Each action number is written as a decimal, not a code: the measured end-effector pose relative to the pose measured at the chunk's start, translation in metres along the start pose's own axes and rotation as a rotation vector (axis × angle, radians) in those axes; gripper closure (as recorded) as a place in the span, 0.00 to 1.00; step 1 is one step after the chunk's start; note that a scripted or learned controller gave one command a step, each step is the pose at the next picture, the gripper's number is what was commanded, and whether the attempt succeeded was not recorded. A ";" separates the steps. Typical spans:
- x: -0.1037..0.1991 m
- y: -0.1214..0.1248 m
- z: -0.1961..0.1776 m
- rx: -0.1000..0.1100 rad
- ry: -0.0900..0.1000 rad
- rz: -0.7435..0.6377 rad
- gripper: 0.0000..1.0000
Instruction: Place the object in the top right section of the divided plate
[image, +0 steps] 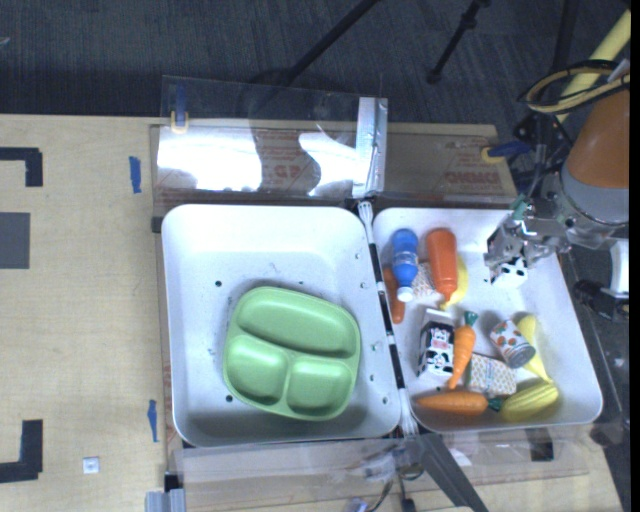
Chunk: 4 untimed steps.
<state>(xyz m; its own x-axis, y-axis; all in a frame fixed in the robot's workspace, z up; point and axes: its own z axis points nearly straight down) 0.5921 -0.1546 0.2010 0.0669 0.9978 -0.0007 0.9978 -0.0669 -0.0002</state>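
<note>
Bench is tan wood w/ dark carpet behind it; two white bins sit side by side, clear plastic sheet propped along their back edge.

Gripper (512, 250) is over the right bin (580, 345), near its back right corner, arm (600, 160) coming in from the right, orange band above wrist. Jaws look closed on a small black/white cow toy (514, 268), which hangs just under the fingertips; exact finger contact is too small to confirm, but the toy sits right btwn them.

Rest of right bin, outward from there:
- orange bottle (442, 260) and blue bottle (403, 262) near back left corner, side by side, lying roughly front-to-back
- milk carton (437, 347) w/ cow print near left edge, mid bin
- carrot (463, 350) just beside the carton, tilted
- can (514, 345) right of the carrot
- second carrot (452, 403) lying along front edge
- banana (530, 398) at front right, touching that carrot's end

Left bin (200, 300) holds the green plate (290, 350), 3 sections, sitting front-centre, rotated a bit. One large section toward the back, two smaller toward the front. Nothing in any section. Cow toy and plate are well apart, in separate bins.
</note>
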 end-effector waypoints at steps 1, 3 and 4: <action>0.038 -0.039 0.093 -0.002 0.000 -0.053 1.00; 0.120 -0.121 0.018 0.003 0.000 0.352 1.00; 0.207 -0.127 0.017 0.002 0.000 0.246 1.00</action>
<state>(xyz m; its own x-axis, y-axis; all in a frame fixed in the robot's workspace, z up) 0.4787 0.0601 0.1834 0.3078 0.9515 -0.0011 0.9515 -0.3078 -0.0020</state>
